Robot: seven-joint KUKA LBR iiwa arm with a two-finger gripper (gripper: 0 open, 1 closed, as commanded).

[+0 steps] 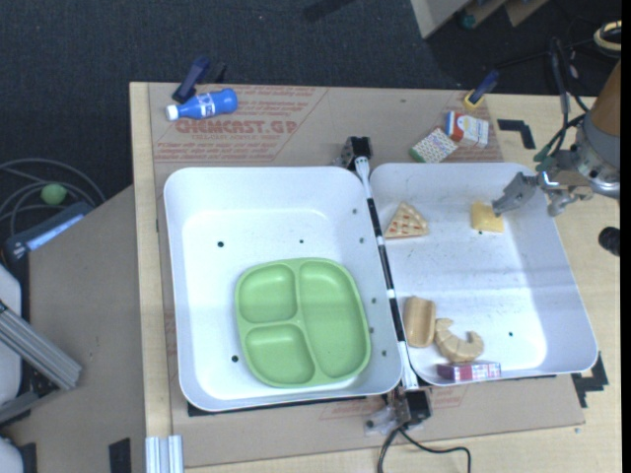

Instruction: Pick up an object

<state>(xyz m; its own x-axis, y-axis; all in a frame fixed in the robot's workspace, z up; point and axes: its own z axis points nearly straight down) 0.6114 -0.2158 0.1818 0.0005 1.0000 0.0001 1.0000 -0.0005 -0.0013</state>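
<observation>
Grey hand point(521, 193) hangs spread, holding nothing, just beside the yellow block point(486, 219)

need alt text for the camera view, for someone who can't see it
A robot gripper hovers at the right bin's far right corner, beside a yellow block. That bin also holds a waffle wedge, bread and a croissant; the left bin holds a green divided plate.

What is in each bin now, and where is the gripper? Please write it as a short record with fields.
left bin: green plate with three compartments
right bin: waffle wedge, yellow block, bread piece, croissant, small pink box
gripper: at the right bin's far right corner, next to the yellow block
outside bins: blue bottle on the bench
</observation>
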